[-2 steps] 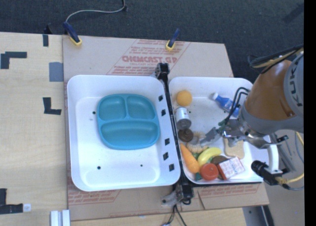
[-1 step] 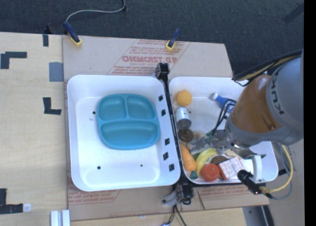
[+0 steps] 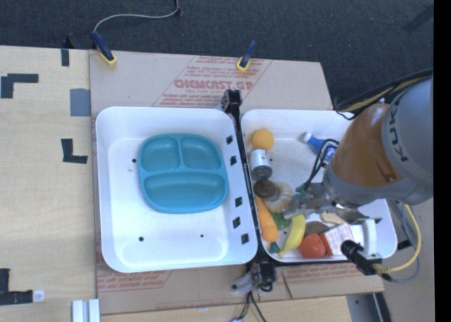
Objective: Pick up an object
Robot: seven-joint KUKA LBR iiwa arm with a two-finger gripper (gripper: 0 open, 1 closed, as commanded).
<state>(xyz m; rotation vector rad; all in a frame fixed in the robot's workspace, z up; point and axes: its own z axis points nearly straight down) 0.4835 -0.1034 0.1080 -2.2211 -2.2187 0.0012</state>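
The right bin (image 3: 282,125) holds several small objects. At its left side lie an orange ball (image 3: 262,138), a silver can (image 3: 260,165) and a brown round piece (image 3: 266,188). Nearer the front are a carrot (image 3: 266,222), a banana (image 3: 294,234) and a red tomato (image 3: 313,245). A white and red carton (image 3: 347,234) lies at the front right. A blue and white item (image 3: 317,142) sits at the back. My gripper (image 3: 307,199) hangs low over the middle of this pile, just above the banana, under the orange-banded wrist (image 3: 363,151).
The left bin (image 3: 113,194) carries a blue divided plate (image 3: 183,172). A black divider (image 3: 239,172) runs between the bins. The arm's bulk covers the right bin's right half. Cardboard lies under both bins, held by yellow clamps (image 3: 246,60) at the back.
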